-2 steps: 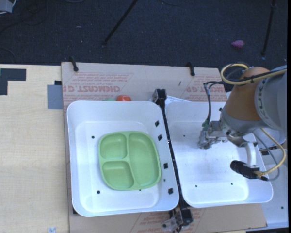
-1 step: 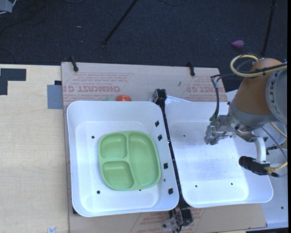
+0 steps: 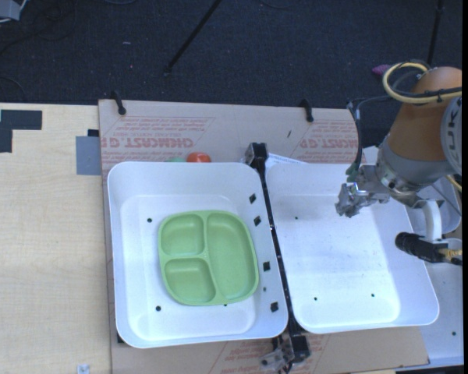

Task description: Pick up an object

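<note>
**Q:** Looking down on the bench, what is largest?

**A:** Two shallow white bins sit side by side on a cardboard sheet (image 3: 218, 131). I will use the left bin (image 3: 129, 209) as the landmark. The right bin (image 3: 421, 302) touches it along a black divider.

**Q:** Where is the arm?

**A:** To the right of the left bin, reaching in over the right bin's far right corner. It is grey with an orange band.

**Q:** What could be picked up?

**A:** A green divided plate (image 3: 208, 257) with three compartments lies flat inside the left bin, toward its right half. A small orange object (image 3: 199, 158) sits just behind the left bin's far rim, outside it.

**Q:** And the gripper?

**A:** The gripper (image 3: 348, 206) hangs well to the right of the left bin, above the right bin's floor. Whether it is wide or narrow, I cannot tell; nothing shows in it.
</note>
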